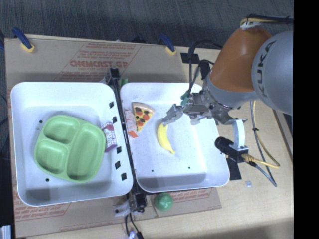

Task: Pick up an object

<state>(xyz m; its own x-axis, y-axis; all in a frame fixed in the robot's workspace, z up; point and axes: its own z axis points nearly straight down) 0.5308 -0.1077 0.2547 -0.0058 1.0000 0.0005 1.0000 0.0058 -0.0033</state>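
Observation:
A yellow banana (pixel 164 139) lies in the middle of the right bin (pixel 199 176). A toy pizza slice (pixel 142 115) rests near that bin's left wall, with a small orange and white packet (pixel 130 123) beside it. My gripper (pixel 173 114) hangs over the right bin, just above and to the right of the banana's upper end, its fingers (pixel 168 117) pointing left. Nothing shows between them.
A green divided plate (pixel 70 147) fills much of the left bin (pixel 25 98), with a small purple wrapper (pixel 109 135) at its right side. A green ball (pixel 163 201) sits on the cardboard in front of the bins. Cables trail at the right.

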